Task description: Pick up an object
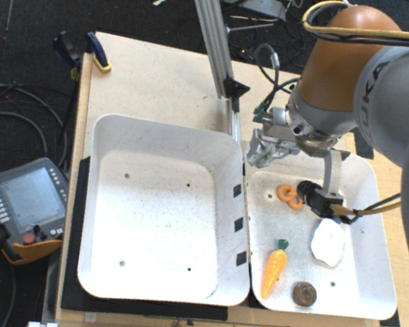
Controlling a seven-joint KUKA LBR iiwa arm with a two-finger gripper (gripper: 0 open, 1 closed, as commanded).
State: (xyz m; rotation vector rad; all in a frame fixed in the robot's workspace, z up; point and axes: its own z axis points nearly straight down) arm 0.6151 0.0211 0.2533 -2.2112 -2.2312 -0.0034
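Note:
The right bin (369, 295) holds an orange toy carrot (274, 268) with a green top near its front left, a small brown round piece (304, 294) beside it, a white lump (329, 242) at mid-right, and a small orange ring-shaped piece (289, 195) further back. My gripper (263, 155) hangs over the back left corner of the right bin, close to the divide between the bins. It is left of and behind the orange ring, well apart from the carrot. I see nothing between its fingers.
The left bin (107, 142) sits beside the right one. A slanted metal rail (214, 36) runs down to the bins' shared back edge. A teach pendant (23, 202) lies on the floor at left, and a blue and yellow clamp (95, 51) sits on the bench's back left corner.

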